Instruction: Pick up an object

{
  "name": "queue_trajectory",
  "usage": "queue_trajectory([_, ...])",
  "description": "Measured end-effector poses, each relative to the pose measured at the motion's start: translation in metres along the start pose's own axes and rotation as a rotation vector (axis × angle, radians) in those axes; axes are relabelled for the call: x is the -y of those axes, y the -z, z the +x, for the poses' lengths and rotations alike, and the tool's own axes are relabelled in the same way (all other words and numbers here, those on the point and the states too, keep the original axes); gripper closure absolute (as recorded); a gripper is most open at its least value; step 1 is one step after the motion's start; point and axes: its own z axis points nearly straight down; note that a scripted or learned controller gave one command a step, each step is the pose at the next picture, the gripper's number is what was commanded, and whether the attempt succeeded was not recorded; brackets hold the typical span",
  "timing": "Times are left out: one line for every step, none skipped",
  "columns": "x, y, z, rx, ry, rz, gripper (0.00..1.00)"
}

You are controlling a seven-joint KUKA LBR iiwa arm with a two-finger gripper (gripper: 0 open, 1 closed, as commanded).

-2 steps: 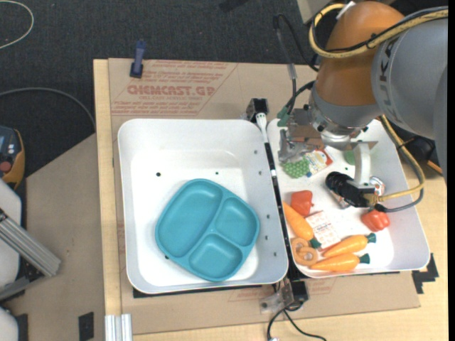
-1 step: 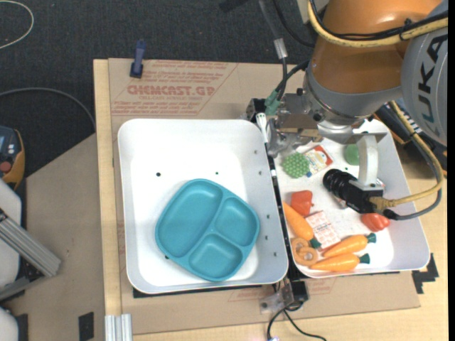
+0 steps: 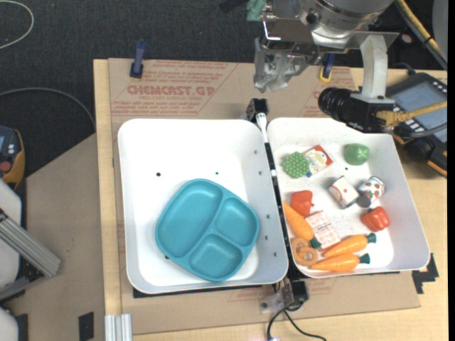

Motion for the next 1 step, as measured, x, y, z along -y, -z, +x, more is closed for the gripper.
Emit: queue_trajectory([-0.0265,-0.1195,0.0332,0.01,-0.006,0.03,1.0])
